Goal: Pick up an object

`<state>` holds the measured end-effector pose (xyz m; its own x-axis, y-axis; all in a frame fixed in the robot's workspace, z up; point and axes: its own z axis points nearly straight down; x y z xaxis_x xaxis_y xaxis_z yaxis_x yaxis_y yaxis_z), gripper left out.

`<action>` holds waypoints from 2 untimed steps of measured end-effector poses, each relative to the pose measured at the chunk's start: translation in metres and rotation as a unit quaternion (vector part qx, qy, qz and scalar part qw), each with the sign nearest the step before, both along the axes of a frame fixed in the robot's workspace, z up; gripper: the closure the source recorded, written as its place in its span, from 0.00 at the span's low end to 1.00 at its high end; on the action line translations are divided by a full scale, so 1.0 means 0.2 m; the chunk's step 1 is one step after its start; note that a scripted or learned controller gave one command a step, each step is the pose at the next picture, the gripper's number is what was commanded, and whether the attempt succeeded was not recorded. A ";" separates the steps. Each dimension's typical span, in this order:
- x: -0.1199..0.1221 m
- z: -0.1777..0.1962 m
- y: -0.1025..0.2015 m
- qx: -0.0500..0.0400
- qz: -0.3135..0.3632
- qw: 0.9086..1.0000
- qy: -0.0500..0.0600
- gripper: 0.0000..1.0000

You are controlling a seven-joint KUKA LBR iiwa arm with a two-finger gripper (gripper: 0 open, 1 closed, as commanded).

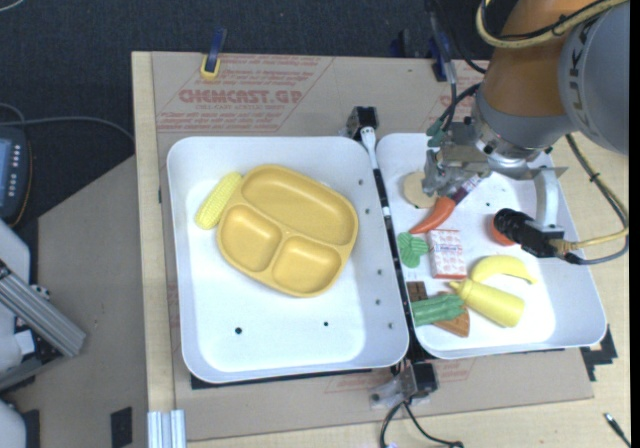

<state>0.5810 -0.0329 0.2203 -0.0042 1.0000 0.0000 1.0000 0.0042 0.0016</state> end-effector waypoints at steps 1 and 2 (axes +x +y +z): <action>0.10 0.02 0.29 0.000 0.001 1.000 -0.001 1.00; 0.12 0.07 0.21 0.000 -0.002 1.000 -0.001 1.00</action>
